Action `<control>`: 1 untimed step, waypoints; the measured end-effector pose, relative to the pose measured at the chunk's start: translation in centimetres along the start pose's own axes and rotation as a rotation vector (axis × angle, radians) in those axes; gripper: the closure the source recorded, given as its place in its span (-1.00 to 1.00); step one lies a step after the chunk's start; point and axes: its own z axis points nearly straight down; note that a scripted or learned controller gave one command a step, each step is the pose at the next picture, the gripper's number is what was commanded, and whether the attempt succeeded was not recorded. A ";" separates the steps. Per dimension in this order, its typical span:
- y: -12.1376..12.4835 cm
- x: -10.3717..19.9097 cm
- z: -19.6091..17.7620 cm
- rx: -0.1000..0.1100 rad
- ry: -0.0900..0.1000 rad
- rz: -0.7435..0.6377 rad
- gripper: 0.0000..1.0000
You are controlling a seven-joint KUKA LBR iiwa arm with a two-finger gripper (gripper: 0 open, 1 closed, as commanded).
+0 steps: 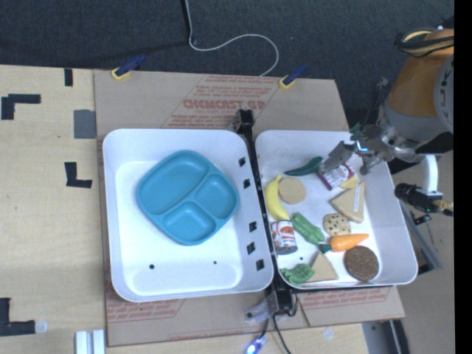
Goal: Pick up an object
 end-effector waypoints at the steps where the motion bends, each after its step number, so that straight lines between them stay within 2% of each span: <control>1: -5.8 3.3 -13.5 -0.009 -0.001 -0.003 -1.00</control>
